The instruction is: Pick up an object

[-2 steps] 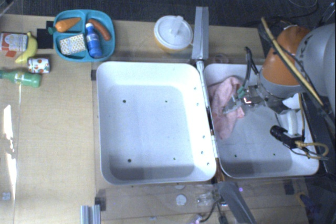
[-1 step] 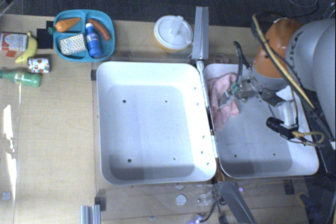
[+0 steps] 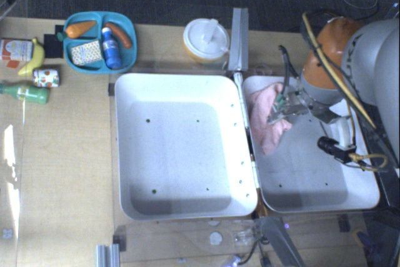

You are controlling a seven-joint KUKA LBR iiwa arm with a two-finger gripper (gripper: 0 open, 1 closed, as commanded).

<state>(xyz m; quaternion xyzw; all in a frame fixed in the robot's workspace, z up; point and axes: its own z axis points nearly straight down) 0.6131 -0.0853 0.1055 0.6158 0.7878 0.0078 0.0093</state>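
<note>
1 pink cloth (image 3: 267, 119) lies bunched at the right bin's (image 3: 312, 194) upper left, the gripper (image 3: 282, 107) touching its edge, grip state unclear; a deeper, centred bite on the folds likely secures the lift.

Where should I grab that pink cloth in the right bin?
Pinch the raised fold on the pink cloth's right side, where the gripper already sits, coming straight down. It lies crumpled against the right bin's left wall, so the bunched ridge probably gives more to close on than its flat lower tail.
</note>
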